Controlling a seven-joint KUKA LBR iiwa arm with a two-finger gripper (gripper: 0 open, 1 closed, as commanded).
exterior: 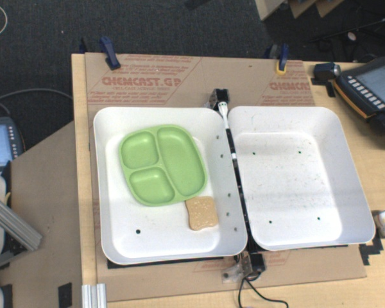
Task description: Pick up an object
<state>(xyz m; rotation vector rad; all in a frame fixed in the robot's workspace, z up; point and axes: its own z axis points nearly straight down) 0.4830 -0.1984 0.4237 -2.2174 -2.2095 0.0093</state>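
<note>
A green plate (163, 165) with three compartments lies in the left bin (115, 236), toward its middle. A tan slice of toast (202, 213) lies flat just below the plate's lower right corner, near the bin's right wall. The right bin (346, 172) stands beside it, its floor speckled with small dark marks.
Both bins rest on a brown cardboard sheet (147, 76) held by a blue clamp (109, 53) and a yellow clamp (282, 59) at the back. A handheld controller (366, 88) lies at the right edge. A black cable connector (219, 99) sits between the bins at the back.
</note>
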